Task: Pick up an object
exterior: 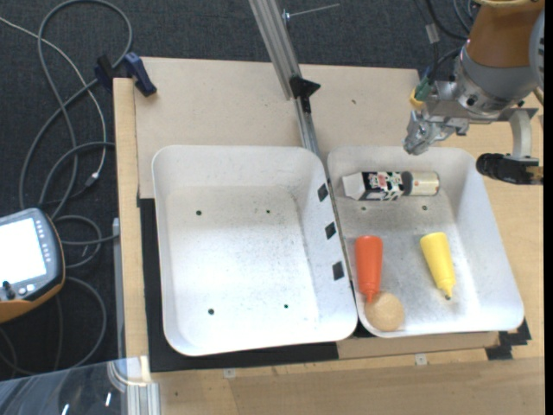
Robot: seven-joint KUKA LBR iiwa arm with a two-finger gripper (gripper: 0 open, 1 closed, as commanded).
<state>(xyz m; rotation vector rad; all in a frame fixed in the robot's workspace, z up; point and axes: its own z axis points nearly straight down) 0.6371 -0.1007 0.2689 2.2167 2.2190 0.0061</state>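
Overhead, a grey robot arm with an orange band (505,24) reaches in from the right above a pale wooden tabletop (225,102) carrying two shallow white plastic bins side by side. Its metal end effector (418,141) hangs over the far rim of the right-hand bin (484,232), just beyond a small white bottle with a dark printed label (389,184) that lies on its side near that bin's far wall; nothing sits between the fingers, and whether they are spread or closed cannot be told from this angle. Nearer the camera in the same bin lie an orange carrot-shaped toy (369,262), its narrow end touching a round tan ball-like object (387,311) at the near rim, and, apart to the right, a yellow tapered squeeze bottle (438,262). The left-hand bin (233,249) shows a speckled white floor. A slanted aluminium rail (276,37) crosses the tabletop toward the gap between the bins, and a handheld control pendant (26,262) rests on the dark floor at left.
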